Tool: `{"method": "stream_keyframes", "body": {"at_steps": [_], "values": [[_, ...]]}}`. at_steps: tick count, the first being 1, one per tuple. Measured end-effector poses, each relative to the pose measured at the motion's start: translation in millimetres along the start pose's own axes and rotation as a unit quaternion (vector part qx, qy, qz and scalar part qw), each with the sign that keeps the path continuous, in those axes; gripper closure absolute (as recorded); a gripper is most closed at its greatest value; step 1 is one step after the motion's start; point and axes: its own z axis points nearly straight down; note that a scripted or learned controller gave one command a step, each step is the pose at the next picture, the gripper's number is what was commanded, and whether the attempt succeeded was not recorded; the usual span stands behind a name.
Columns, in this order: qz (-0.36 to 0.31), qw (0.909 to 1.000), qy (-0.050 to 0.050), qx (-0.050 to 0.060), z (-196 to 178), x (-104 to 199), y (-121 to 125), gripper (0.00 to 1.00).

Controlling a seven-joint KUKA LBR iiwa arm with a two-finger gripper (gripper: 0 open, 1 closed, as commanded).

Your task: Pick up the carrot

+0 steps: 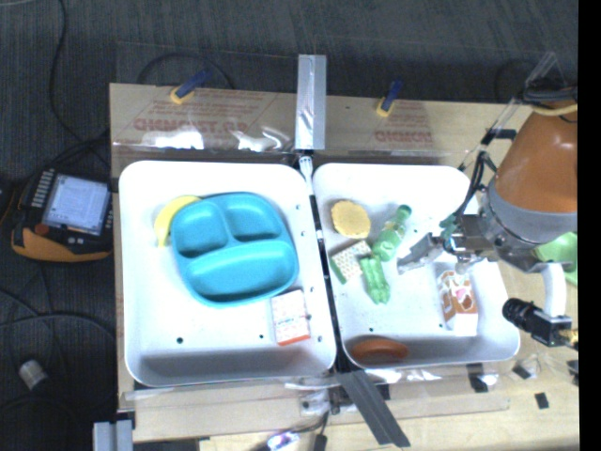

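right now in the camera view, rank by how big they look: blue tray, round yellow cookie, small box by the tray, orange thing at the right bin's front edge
1. blue tray
2. small box
3/4. round yellow cookie and orange thing: look alike; the orange one is partly hidden by the bin rim, so unranked.

Gripper (420,252) over right bin (488,346), centre-right of frame, just right of green items (383,252). Yellow round piece (350,218) upper left in that bin; orange-brown item (379,349) at its lower edge; packet (458,301) lower right. Left bin (150,346) holds blue divided tray (233,244), small box (290,318) below it.
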Motion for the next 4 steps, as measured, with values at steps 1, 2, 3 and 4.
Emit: {"method": "stream_keyframes", "body": {"at_steps": [1, 2, 3, 4], "values": [[-0.069, 0.9976, -0.002, -0.008, 147.4, 6.2, 42.8, 0.0], [-0.098, 0.9952, -0.002, -0.007, 147.4, 16.9, 114.2, 0.0], [0.092, 0.9957, -0.002, -0.001, 92.8, -32.1, 116.1, 0.0], [-0.11, 0.9939, 0.0, -0.001, 133.6, -11.7, 60.6, 0.0]]}}
